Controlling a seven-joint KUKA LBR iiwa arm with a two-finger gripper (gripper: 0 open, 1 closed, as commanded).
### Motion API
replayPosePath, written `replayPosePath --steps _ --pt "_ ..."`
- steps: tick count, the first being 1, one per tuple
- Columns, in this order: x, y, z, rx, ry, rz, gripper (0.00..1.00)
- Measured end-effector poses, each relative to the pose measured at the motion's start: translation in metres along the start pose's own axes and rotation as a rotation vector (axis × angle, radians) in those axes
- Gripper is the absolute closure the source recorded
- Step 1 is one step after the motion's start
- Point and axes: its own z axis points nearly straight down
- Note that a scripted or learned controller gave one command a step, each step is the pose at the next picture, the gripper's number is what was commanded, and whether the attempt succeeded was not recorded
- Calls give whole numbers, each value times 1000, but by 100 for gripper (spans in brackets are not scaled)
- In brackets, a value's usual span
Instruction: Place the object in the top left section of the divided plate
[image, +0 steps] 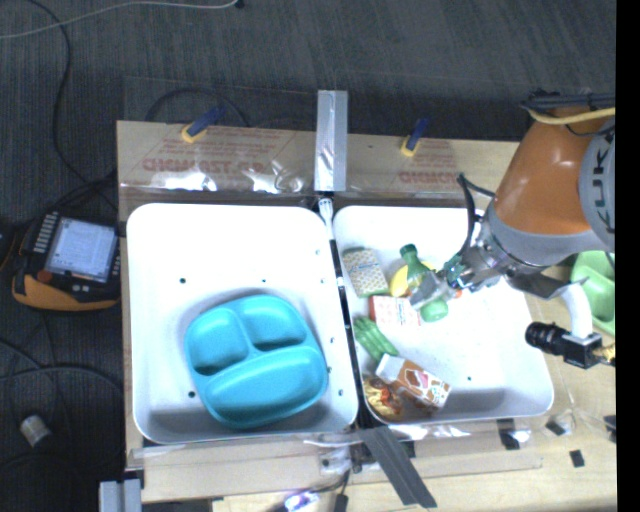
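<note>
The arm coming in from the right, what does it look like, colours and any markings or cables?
The arm has a broad orange band above a grey wrist, with dark lettering partly visible on a grey segment at the frame's edge. A thin dark cable runs beside it. The gripper looks metallic grey and blurry.

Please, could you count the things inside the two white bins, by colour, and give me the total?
Blue: 1, the divided plate in the left bin.
Green: 3, a bottle, a small round piece, a long packet.
Yellow: 1.
Red and white: 1.
Pale patterned: 1.
Orange-brown: 2.
Total: 9.
</note>
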Motion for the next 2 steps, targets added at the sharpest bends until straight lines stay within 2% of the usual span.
replayPosePath --steps 1,2 --pt "28 17 50 2 0 -288 100" --pt "49 -25 50 0 0 -700 100"
